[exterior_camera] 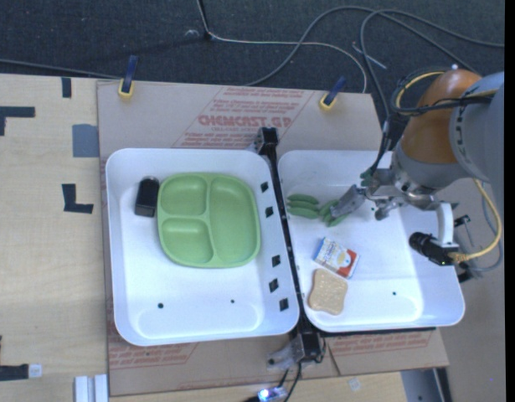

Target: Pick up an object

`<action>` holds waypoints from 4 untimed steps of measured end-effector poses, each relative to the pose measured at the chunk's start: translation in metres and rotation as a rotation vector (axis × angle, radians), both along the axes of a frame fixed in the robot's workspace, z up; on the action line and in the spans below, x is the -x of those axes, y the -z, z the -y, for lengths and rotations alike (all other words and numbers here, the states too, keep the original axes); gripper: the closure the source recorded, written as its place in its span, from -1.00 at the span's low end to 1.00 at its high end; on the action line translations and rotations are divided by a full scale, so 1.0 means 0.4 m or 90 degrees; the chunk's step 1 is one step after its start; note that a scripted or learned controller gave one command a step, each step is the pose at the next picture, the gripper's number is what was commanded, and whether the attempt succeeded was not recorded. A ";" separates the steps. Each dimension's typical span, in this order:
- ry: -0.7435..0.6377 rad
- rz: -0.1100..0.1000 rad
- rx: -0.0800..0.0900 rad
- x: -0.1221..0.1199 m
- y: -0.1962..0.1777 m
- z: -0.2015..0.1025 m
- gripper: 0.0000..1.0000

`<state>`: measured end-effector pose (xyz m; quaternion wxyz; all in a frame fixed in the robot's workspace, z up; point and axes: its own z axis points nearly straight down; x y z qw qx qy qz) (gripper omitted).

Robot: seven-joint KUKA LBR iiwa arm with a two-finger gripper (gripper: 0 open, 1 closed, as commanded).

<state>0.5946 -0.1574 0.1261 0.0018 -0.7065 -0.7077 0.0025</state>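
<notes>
In the camera view, the grey arm's jaws (351,203) reach into the right white bin (424,308) at the middle right of the frame. They touch a green bendy toy (311,208), but I cannot tell if they grip it. Lower down lie a small colourful packet (336,257) and a tan bread slice (328,292). The left white bin (131,308) holds a green divided plate (209,220) and a small black block (146,197).

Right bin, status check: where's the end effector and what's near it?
End effector low in right bin, at green toy. Grasp unconfirmed. Carton and bread slice lie apart, nearer the camera.
</notes>
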 end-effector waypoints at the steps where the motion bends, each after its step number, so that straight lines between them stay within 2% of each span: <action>1: -0.001 0.002 -0.001 -0.003 -0.032 -0.003 1.00; 3: 0.000 0.006 -0.001 -0.011 -0.257 -0.026 1.00; 4: 0.000 0.005 -0.001 -0.013 -0.312 -0.028 1.00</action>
